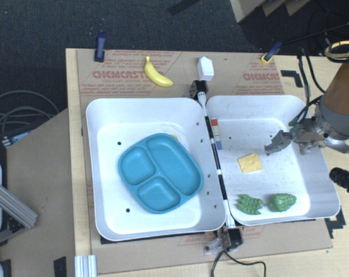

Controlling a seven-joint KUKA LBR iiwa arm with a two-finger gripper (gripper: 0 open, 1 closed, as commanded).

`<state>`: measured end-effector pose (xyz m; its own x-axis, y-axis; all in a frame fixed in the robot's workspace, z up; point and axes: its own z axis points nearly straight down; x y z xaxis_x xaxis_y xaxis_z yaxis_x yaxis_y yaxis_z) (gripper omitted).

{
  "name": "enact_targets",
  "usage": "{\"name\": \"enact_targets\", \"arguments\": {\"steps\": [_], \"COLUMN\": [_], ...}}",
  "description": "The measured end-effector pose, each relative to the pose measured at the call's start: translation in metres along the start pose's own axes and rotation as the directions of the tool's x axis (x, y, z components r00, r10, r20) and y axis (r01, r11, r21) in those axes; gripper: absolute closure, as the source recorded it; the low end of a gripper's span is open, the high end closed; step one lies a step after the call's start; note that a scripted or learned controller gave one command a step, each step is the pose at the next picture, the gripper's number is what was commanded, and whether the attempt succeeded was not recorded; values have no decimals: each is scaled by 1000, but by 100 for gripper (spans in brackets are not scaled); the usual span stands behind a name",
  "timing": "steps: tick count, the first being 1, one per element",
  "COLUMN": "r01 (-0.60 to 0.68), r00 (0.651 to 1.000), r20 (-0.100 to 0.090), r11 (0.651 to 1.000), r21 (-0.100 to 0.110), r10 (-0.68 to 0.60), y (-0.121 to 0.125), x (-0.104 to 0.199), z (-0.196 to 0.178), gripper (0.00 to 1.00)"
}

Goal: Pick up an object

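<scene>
In the right bin (261,109) lie a flat yellow block (250,163) near the middle and two green bumpy toys (249,203) (282,201) along the front wall. My gripper (291,145) hovers over the bin's right half, up and to the right of the yellow block. It is open, with nothing between its fingers. One grey finger (274,143) points down-left toward the yellow block, a short gap away from it.
A blue divided plate (158,172) fills the middle of the left bin (105,120). A yellow banana (157,74) and a small white object (206,68) lie on the cardboard behind the bins. Cables run along the bench's right side.
</scene>
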<state>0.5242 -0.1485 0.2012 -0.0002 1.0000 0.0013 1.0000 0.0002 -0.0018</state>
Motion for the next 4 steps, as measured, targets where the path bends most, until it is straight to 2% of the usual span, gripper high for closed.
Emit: {"name": "enact_targets", "arguments": {"steps": [1, 2, 4], "r01": [1, -1, -1], "r00": [1000, 1000, 1000], "r20": [-1, 0, 0], "r11": [1000, 1000, 1000], "r21": [1, 2, 1], "r10": [-1, 1, 1], "y": [21, 30, 27], "x": [47, 49, 35], "z": [59, 111, 117], "gripper": [0, 0, 0]}}
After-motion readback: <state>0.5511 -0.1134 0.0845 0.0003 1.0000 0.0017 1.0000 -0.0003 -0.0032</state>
